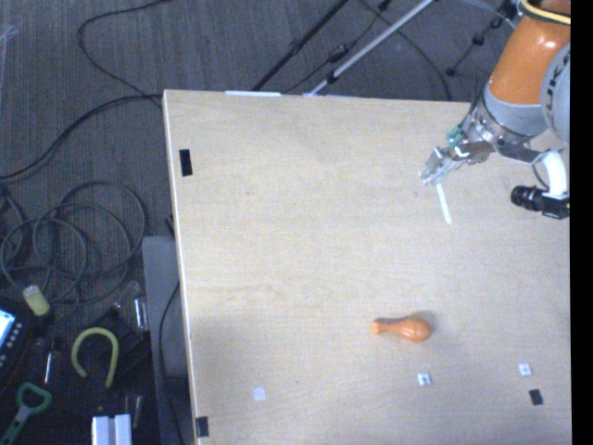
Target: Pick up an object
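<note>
Honestly, barely started: the gripper [435,176] hangs near the bench's [296,248] far right, can't tell its state, while the orange object [405,328] lies untouched well below it.

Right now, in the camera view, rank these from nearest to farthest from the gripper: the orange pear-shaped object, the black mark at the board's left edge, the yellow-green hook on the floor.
1. Orange pear-shaped object: on the board, below the gripper.
2. Black mark: board's upper left edge.
3. Yellow-green hook: on the floor, lower left.
</note>
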